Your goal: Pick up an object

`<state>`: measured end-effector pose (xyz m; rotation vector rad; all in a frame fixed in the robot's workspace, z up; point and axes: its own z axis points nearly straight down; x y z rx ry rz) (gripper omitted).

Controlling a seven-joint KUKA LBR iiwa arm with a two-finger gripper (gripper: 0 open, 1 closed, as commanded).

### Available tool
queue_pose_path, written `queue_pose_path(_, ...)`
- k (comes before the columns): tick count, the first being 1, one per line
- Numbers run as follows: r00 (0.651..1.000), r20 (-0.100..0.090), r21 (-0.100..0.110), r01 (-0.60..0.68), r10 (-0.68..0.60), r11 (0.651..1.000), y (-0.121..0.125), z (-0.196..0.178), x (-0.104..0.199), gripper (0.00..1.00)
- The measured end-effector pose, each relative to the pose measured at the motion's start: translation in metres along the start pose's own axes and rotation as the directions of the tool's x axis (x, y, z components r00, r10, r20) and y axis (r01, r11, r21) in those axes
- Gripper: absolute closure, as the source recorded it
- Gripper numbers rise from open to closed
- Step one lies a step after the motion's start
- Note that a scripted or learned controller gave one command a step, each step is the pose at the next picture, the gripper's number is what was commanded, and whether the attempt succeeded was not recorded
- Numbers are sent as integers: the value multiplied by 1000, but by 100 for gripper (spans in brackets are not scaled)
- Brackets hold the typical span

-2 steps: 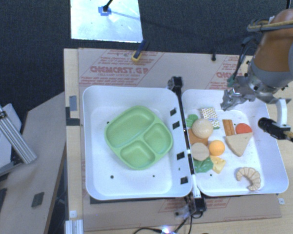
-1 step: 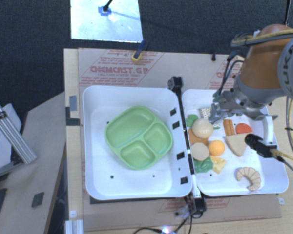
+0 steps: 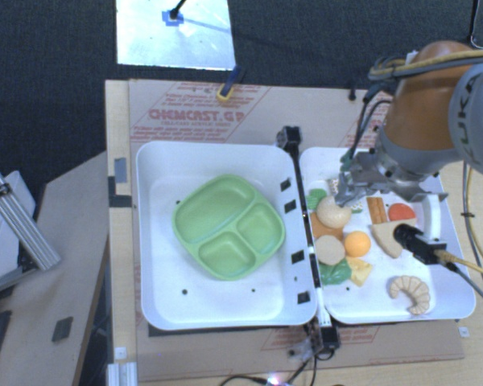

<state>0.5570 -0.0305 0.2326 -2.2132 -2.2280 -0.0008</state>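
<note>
My arm [image 3: 455, 111] is thick and round, with a smooth grey shell. A wide orange band [image 3: 423, 95] goes around it above the wrist, and the band is a little shiny. On the grey part at the right I carry large dark letters, cut by the edge of the view. Thin cables, black and yellowish, run over the orange band. My wrist ends in a grey metal block with dark small parts.
</note>
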Motion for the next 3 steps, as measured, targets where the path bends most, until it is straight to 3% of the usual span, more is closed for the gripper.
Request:
queue_pose_path(1,1000,1,0,-6,6,1000,-3,19,-6,100)
queue_pose_path(3,1000,0,-2,-4,4,1000,5,6,-5,100)
